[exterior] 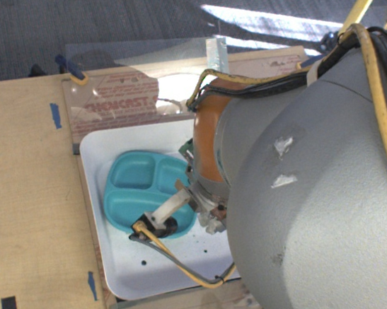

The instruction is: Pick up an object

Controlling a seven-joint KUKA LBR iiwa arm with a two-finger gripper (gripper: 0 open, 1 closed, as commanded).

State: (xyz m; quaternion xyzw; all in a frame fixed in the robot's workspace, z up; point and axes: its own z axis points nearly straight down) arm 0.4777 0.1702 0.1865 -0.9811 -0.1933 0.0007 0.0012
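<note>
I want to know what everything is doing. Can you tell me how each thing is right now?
White bin: sitting on the bench, top open.
Teal divided plate: lying flat in the bin, right way up.
Robot arm: reaching down over the bin, covering the plate's right side.
</note>
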